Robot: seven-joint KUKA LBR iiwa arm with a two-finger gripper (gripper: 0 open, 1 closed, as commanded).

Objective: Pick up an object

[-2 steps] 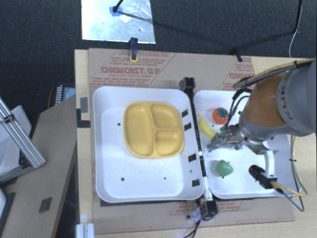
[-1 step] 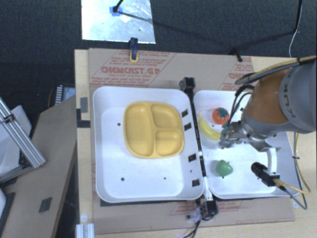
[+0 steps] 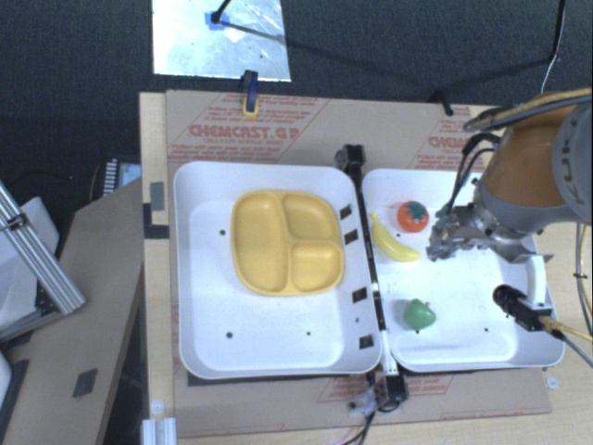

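The small red tomato-like toy with a green top (image 3: 412, 215) is sitting in the upper part of the right-hand shallow white bin (image 3: 463, 346), near that bin's left wall. Just below and left of it, the curved yellow plastic banana (image 3: 393, 240) is lying at a slant, close to the tomato, though I cannot say if they are touching. Lower down in the same bin, well apart from both, the round green toy fruit (image 3: 420, 315) is resting by itself.

My grey two-finger claw (image 3: 443, 242) is hanging over this bin, just right of the banana and tomato. It is small and dark against the white, so I cannot tell how it is set; nothing seems to be in it.

In the left-hand white bin (image 3: 199, 341), the yellow three-compartment plastic plate (image 3: 285, 242) is lying flat near the middle.
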